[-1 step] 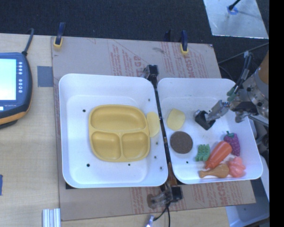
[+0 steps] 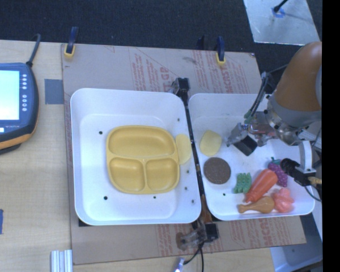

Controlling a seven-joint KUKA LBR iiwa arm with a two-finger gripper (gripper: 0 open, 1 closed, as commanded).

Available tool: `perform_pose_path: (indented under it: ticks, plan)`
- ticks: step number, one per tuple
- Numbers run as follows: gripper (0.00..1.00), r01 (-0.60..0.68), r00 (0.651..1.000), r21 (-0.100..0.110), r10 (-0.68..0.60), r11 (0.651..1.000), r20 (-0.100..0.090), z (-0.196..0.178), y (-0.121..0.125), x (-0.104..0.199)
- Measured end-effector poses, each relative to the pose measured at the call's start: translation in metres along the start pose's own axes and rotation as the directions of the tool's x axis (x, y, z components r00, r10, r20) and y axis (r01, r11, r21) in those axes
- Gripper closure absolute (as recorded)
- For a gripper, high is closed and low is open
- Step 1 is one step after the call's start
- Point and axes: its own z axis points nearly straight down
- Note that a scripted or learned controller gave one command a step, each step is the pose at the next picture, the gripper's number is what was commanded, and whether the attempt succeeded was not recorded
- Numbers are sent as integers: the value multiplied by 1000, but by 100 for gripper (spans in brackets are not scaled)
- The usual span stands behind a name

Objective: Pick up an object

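Note:
In the right bin (image 2: 226, 103) lie toy foods: a pale yellow piece (image 2: 210, 142), a brown round patty (image 2: 217, 170), a green piece (image 2: 243, 182), an orange carrot (image 2: 262, 183), purple grapes (image 2: 279, 173), a tan drumstick (image 2: 256, 207) and a pink piece (image 2: 283, 199). My gripper (image 2: 243, 141) hangs over the middle of this bin, just right of the yellow piece and above the patty. Nothing shows between its fingers. A yellow divided plate (image 2: 142, 157) lies in the left bin (image 2: 85, 152).
A second pale yellow piece (image 2: 183, 148) rests by the plate's right edge, near the divider between the bins. A tablet-like pendant (image 2: 8, 103) sits on the bench at far left. Clamps (image 2: 220, 50) hold the cardboard at the back.

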Motion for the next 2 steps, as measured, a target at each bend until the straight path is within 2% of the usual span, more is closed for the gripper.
perform_pose_path:
  ticks: [1, 2]
  plan:
    - [0, -2, 1000, -2, 2, 1000, 0, 69, 55, -54]
    - [0, 1, 1000, -2, -1, 1000, 0, 68, 39, -16]
